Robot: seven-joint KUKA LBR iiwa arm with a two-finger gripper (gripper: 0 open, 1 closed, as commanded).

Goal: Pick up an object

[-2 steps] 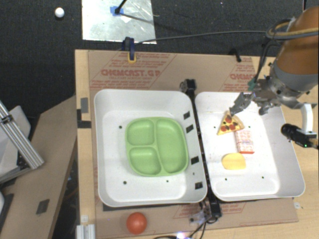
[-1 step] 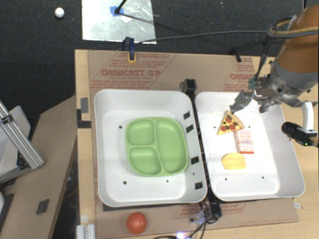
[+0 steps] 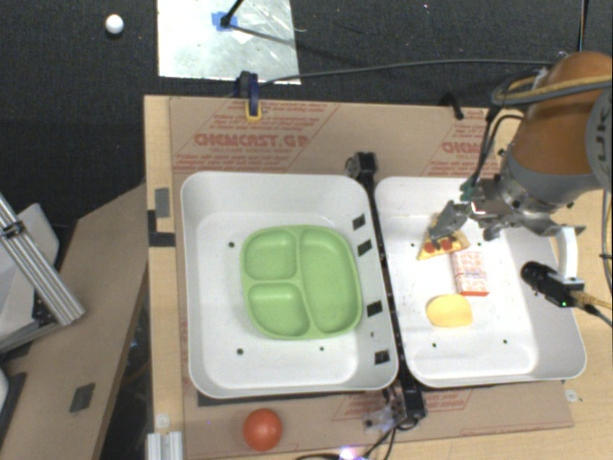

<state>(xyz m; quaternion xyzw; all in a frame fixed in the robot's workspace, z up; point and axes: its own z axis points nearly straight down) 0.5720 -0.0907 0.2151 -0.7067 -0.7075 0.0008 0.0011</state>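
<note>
Seen from above at a slant: two shallow white bins side by side on a brown surface [image 3: 287,127]. In the left bin [image 3: 206,286], a green divided tray [image 3: 300,281]. In the right bin [image 3: 536,338], a pizza-slice toy [image 3: 442,247] at the jaws [image 3: 450,220], a small red-and-white box [image 3: 469,274] just below, a yellow lemon-like object [image 3: 448,311] nearer the front. Cannot tell whether open or clamped. Outside, an orange-red ball [image 3: 261,429] at the front edge.

Toy pizza slice [image 3: 441,247], small red-white box [image 3: 469,274], yellow lemon [image 3: 448,310]. All lying in right bin [image 3: 546,353], close together.
</note>
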